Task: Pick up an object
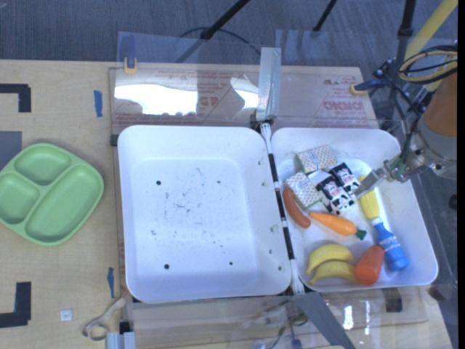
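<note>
Claw [365,182] beside black-and-white carton [336,187]

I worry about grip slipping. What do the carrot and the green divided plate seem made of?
Carrot: probably smooth moulded plastic toy, judging by its even orange colour and faint sheen. Green divided plate: likely matte plastic, with uniform colour and softly rounded moulded compartments.

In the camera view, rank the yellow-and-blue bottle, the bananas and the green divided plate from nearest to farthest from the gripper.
Measured from the gripper, in the right bin:
1. Yellow-and-blue bottle, just below the gripper near the bin's right side.
2. Bananas, toward the right bin's front edge, left of the bottle.
3. Green divided plate, on the bench at far left, beyond the left bin.
</note>
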Controlling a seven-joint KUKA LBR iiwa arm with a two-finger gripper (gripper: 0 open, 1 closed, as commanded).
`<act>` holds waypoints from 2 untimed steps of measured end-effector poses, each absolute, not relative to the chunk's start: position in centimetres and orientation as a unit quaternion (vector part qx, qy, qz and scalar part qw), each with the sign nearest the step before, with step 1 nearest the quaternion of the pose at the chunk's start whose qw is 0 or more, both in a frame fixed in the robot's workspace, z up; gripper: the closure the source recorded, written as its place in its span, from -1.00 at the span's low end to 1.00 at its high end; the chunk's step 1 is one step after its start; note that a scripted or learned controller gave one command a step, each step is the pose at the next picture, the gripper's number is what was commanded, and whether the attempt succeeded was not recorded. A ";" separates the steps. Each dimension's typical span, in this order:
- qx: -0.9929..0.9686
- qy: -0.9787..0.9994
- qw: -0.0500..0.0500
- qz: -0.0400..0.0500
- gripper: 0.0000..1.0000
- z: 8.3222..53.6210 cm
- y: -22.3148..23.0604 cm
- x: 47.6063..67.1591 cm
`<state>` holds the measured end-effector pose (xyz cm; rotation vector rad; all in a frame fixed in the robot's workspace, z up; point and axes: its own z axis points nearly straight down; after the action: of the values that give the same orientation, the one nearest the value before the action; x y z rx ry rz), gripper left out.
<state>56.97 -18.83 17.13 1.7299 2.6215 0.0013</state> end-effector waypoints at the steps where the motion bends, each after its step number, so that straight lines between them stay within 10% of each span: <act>1: 0.515 0.857 -0.001 0.000 -1.00 14.0 -21.6 57.4; 2: 0.457 0.889 0.003 0.002 -1.00 8.6 -22.0 61.6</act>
<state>61.62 -22.00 8.60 1.4331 2.7880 0.0074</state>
